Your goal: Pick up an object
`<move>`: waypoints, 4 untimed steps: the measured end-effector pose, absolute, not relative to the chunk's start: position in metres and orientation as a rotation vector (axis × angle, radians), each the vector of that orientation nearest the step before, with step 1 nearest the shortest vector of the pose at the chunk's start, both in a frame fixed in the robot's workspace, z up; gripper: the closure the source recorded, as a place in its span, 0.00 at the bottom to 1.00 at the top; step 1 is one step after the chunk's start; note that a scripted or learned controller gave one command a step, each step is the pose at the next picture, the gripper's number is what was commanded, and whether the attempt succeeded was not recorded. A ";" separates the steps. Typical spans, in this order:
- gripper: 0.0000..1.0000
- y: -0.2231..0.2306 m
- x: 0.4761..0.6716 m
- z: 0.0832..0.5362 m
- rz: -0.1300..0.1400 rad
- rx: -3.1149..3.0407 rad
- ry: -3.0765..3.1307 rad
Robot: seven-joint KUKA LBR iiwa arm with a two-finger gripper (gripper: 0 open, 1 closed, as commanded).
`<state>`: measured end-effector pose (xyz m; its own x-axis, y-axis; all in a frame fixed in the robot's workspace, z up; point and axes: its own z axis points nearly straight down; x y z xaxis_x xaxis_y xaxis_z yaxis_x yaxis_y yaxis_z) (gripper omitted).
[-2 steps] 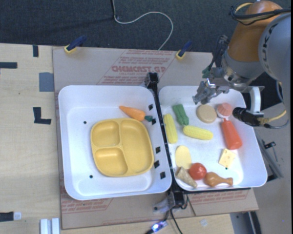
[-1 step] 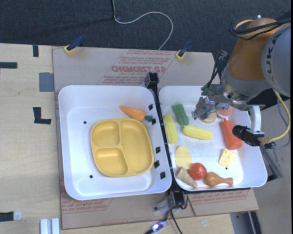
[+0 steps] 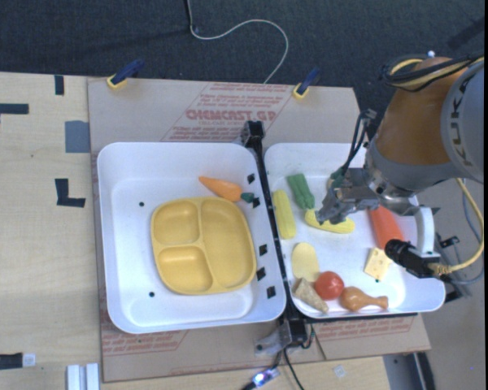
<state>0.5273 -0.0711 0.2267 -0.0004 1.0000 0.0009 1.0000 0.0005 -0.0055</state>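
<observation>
My gripper (image 3: 332, 210) hangs low over the right bin (image 3: 354, 154), its dark fingers down at a yellow banana-like piece (image 3: 335, 227) lying on the bin floor. Beside it lie a green vegetable (image 3: 301, 190) and a pale yellow corn cob (image 3: 285, 213) to the left, and an orange-red sausage shape (image 3: 385, 226) to the right. Nearer the front are a yellow potato slice (image 3: 306, 259), a red tomato (image 3: 330, 283), a cheese wedge (image 3: 378, 263), a brown drumstick (image 3: 363, 300) and a tan bread piece (image 3: 310, 296). The arm's wrist hides part of the bin's back.
The left bin (image 3: 122, 177) holds a yellow divided tray (image 3: 202, 244) and an orange carrot (image 3: 225, 189) behind it. A black divider (image 3: 263, 210) runs between the bins. A white cable (image 3: 236, 27) loops on the dark floor behind the bench.
</observation>
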 end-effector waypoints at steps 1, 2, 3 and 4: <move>1.00 -0.046 0.511 0.226 0.004 -2.216 -2.222; 1.00 -0.053 0.497 0.220 0.005 -2.220 -2.219; 1.00 -0.042 0.502 0.213 0.004 -2.217 -2.221; 1.00 -0.047 0.494 0.229 0.001 -2.220 -2.221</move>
<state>0.4943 -0.0473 0.2293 -0.0003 1.0000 0.0002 1.0000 0.0003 -0.0014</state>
